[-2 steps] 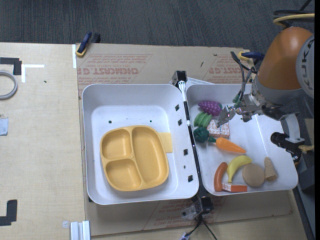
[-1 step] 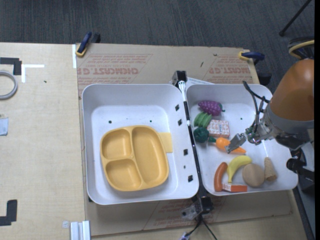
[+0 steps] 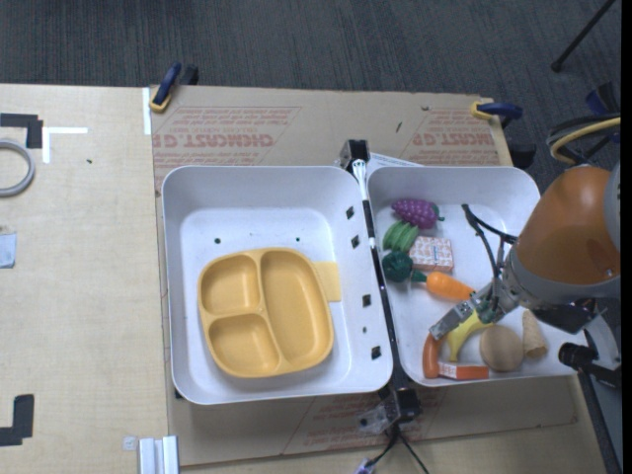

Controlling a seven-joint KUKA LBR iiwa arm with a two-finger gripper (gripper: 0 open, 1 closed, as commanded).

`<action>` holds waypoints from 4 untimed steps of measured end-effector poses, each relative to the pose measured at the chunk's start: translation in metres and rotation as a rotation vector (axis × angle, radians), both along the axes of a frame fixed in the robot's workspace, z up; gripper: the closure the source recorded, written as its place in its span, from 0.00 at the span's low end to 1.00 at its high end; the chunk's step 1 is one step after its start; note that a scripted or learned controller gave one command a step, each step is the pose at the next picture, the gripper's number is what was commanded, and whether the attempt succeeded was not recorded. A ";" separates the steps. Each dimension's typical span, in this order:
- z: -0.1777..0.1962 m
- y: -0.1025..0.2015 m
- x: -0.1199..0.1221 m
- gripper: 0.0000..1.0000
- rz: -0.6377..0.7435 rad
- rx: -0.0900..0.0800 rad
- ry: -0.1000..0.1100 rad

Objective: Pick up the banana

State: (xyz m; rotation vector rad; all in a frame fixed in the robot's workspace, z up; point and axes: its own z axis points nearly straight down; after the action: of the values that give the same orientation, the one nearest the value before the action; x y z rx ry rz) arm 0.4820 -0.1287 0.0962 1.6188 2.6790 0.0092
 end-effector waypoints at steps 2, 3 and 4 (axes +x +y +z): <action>-0.003 0.025 -0.003 0.00 0.380 -0.003 0.009; -0.004 0.025 -0.003 0.00 0.380 -0.002 0.010; -0.004 0.033 -0.003 0.00 0.225 -0.001 0.010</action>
State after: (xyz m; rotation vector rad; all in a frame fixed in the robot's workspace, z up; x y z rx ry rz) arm 0.4786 -0.0957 0.0925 1.3114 2.8518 0.0017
